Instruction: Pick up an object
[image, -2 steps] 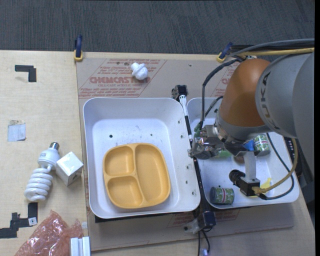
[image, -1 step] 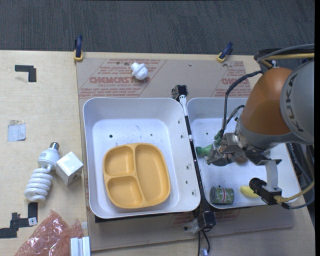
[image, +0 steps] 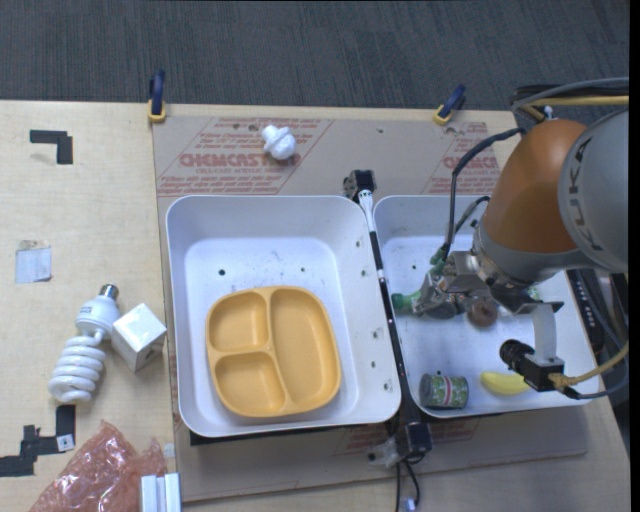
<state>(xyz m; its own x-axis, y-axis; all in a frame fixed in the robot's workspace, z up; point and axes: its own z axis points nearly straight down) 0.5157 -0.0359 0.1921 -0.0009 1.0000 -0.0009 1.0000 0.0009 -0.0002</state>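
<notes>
1. Lying nearest the camera in the right bin, a small green can rests on its side against the front wall, with a banana just beside it on the arm's side, its long axis running roughly along that wall.
2. Hanging farther back over the same bin, the gripper sits low above a green object and a brown round thing; I cannot tell whether it is released or clenched, and nothing shows held.
3. Judging by this, the green object is the closest candidate, just towards the divider from the gripper.
4. Sitting in the left bin, the yellow divided plate lies well apart.
</notes>
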